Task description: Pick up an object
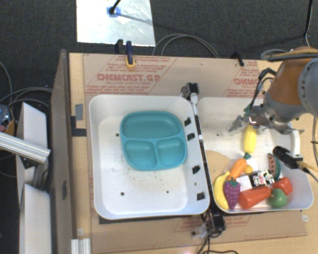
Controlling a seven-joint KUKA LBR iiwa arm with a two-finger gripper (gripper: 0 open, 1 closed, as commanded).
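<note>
Here gripper [250,121] hovers in right bin [222,112], directly above yellow corn [249,140]; corn's long axis runs near-far. Grip state: cannot tell. 1 arm only.

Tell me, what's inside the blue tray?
Nothing that I can see. The blue tray lies in the left bin, and all three of its sections look bare. What's under the tray is covered.

The arm [302,86] runs off the right edge; the small black-and-white item [263,179] is illegible.
</note>
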